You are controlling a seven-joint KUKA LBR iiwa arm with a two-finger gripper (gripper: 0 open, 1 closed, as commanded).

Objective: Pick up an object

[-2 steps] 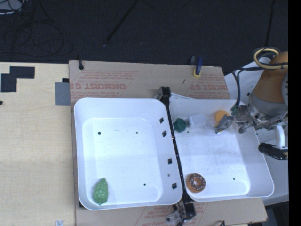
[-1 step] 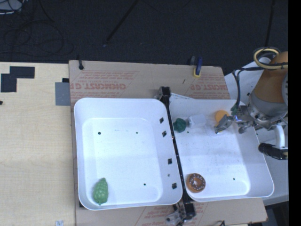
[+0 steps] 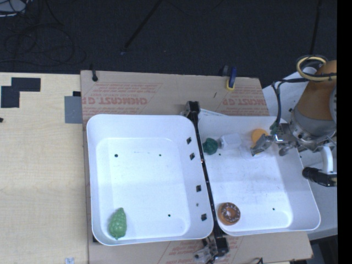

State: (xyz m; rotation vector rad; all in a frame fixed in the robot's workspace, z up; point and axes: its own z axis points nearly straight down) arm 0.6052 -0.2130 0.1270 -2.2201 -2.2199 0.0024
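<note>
The arm (image 3: 318, 100) shows an orange band, grey metal wrist hardware, and what looks like black cabling.

The arm (image 3: 319, 100) is cut off by the right edge above its orange band. The claw (image 3: 268, 142) sits over the right bin's (image 3: 300, 216) far corner; its finger spacing is too small and blurred to judge. An orange object (image 3: 257, 135) beside it is partly covered, contact undetermined. A clamp (image 3: 212, 250) is cut by the bottom edge.
</note>
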